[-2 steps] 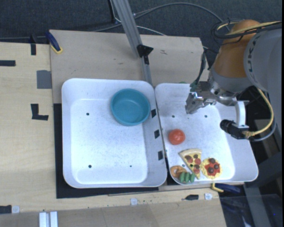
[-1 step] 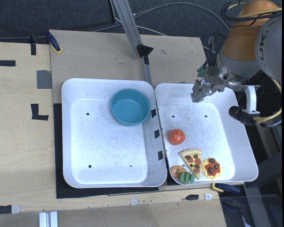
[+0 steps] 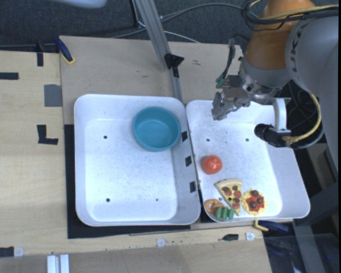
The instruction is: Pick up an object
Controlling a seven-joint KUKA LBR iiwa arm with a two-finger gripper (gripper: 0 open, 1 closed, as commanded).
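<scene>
Gripper point(image 3: 221, 111) hovers over right bin point(image 3: 273, 152) far edge, jaw state unreadable, nothing held. Red ball point(image 3: 212, 164) mid-bin near left wall: looks light, smooth, roll-prone; pinch across middle.

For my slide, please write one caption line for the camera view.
Robot hand hovers over the right bin holding toy food; blue bowl sits in left bin.

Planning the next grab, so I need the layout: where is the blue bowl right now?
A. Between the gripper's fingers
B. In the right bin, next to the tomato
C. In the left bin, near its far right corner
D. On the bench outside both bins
C. The blue bowl sits inside the left bin, up near its far right corner, while the gripper hangs over the right bin.
</scene>
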